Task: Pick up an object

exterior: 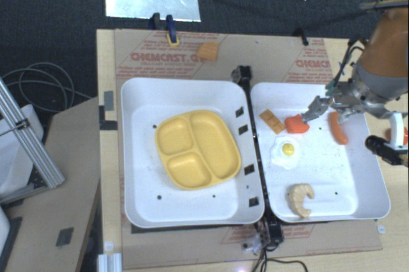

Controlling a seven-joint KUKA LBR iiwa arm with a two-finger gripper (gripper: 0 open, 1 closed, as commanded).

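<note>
So far off to the claw's left, the left bin (137, 136) just has a yellow divided plate (197, 149) sitting flat in the middle of it. Three empty compartments, nothing riding in them. It's well apart from the action, so I doubt it matters for this grab.

All the toy food is in the right bin (367, 197), which is probably why the arm is parked over there. Nearest the divider, left of the claw, there's a small tan cracker-looking piece (271, 121). Just below-left of the claw is a fried egg (285, 153), lying flat, and further down, near the front wall, a croissant (301, 199).

The claw (314, 110) itself is angled down-left, tips right at the upper right edge of a red-orange piece (296, 125), maybe a tomato or carrot chunk. That looks like the target to me. Honestly can't tell if the fingers are spread or pinched, or if it's actually got anything; too small and blurry.

Just to the claw's right lies an orange sausage (339, 128), close under the wrist. The egg and the cracker are the near neighbours that could get nudged, in my opinion.
</note>
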